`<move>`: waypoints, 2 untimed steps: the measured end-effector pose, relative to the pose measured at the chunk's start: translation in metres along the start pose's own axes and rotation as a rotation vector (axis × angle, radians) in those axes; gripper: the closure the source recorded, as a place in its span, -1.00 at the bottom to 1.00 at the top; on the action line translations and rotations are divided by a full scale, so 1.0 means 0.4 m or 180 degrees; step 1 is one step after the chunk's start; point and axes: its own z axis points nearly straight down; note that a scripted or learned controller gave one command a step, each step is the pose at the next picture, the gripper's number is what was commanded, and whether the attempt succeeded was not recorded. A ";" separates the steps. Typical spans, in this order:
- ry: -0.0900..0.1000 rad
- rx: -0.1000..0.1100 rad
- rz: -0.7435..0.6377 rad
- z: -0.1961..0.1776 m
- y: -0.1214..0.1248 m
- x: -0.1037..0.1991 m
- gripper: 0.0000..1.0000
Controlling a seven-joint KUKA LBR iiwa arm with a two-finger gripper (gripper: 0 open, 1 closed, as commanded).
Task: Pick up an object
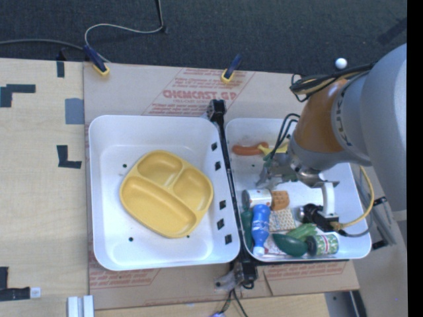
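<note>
The right bin (353,177) holds several small objects. An orange sausage-shaped piece (249,150) lies near its back left corner. A blue bottle (260,224), a white block (257,196), a tan biscuit (281,199), a dark green vegetable (294,242) and a green can (324,244) crowd the front. My gripper (269,175) hangs over the bin's left middle, just behind the white block and in front of the orange piece. Nothing shows between its tips.
A yellow divided plate (166,193) lies in the left bin (106,177). The black divider wall (223,177) between the bins runs close to the gripper's left. The grey arm covers the right bin's back right part.
</note>
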 end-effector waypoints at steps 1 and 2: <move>0.0000 0.0000 0.0000 0.000 0.000 0.000 -1.00; 0.0002 0.0003 -0.0002 -0.023 0.000 0.001 1.00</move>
